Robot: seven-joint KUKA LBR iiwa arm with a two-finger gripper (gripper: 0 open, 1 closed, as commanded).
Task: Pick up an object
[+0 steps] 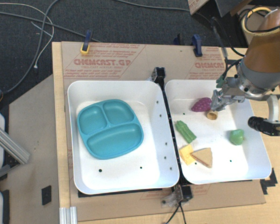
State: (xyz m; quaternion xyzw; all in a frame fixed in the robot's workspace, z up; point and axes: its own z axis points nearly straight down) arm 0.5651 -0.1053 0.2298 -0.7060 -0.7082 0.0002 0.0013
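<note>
**Tan cork sits right under my fingertips, purple grapes just to its left**

Tan triangle of toast (203, 157) lies closest to the camera, near the front wall of the right bin (256, 171), touching a yellow wedge of cheese (186, 154) on its left. Further in, the green pickle (185, 131) lies slanted, its long axis running from upper left to lower right, close to the divider between the bins. A green ball (236, 136) sits well apart on the far side from it, nearer my arm. The left bin (84, 171) carries a teal divided plate (111, 128), which is out of my way.

Deeper still is what matters. My gripper (216, 107) hangs over the back part of the right bin, pointing down, and a small tan cork-like piece (212, 115) lies directly at its tips. The purple grape cluster (201, 104) is just beside it, to the left.

How far my fingers are apart I cannot tell from here, nor whether they are around the cork or merely above it. I judge the cork the likeliest target: a short straight drop, no sideways shift needed.
</note>
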